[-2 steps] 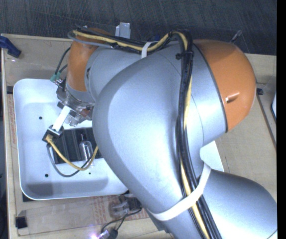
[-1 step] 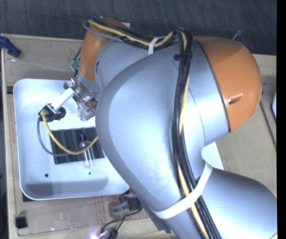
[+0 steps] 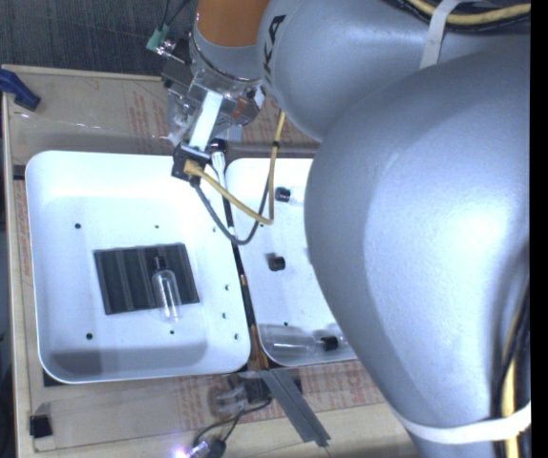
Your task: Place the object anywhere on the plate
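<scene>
Wood-brown table [image 3: 112,404] is showing along the near edge, w/ a grey metal strip [image 3: 298,410] lying at a slant in front of the two white bins. In the right bin [image 3: 288,299], as the view has it, a capped tube [image 3: 298,342] is lying against the near wall, clear w/ a black end. Further back in that bin, two small black bits are sitting well apart: one [image 3: 276,262] mid-floor, another [image 3: 283,195] nearer the far rim. In the left bin [image 3: 64,189], a dark ribbed plate [image 3: 131,280] is lying flat approx. mid-floor. The clear tube [image 3: 167,294] is resting on the plate's right part, running along the ribs, its near end reaching about to the plate's near edge. The hand [image 3: 190,113] is hanging over the far rim btwn the bins, well apart from the clear tube; how it is set I cannot tell. A blue clamp [image 3: 14,86] is sitting at the table's far left corner.
</scene>
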`<state>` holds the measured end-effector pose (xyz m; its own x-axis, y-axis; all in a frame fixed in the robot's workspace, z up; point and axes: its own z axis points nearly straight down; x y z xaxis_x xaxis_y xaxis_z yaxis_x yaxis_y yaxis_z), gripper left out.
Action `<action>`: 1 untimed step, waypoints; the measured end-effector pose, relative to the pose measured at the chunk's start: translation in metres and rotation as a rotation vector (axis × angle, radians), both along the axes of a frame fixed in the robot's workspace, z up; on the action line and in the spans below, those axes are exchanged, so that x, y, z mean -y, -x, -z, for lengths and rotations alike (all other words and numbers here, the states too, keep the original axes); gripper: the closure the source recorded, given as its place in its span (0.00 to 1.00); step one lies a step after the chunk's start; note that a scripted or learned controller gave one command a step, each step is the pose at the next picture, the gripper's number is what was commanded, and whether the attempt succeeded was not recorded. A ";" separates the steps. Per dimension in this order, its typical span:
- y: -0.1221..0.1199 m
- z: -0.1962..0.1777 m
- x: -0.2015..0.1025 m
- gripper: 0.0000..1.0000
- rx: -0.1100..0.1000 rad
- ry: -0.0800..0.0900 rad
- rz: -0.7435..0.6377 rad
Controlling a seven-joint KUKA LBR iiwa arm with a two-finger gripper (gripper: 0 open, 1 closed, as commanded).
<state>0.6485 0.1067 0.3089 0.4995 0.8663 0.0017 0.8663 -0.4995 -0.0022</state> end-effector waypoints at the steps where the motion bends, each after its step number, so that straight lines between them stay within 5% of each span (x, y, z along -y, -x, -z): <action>1: 0.046 0.085 0.030 1.00 -0.007 0.003 0.052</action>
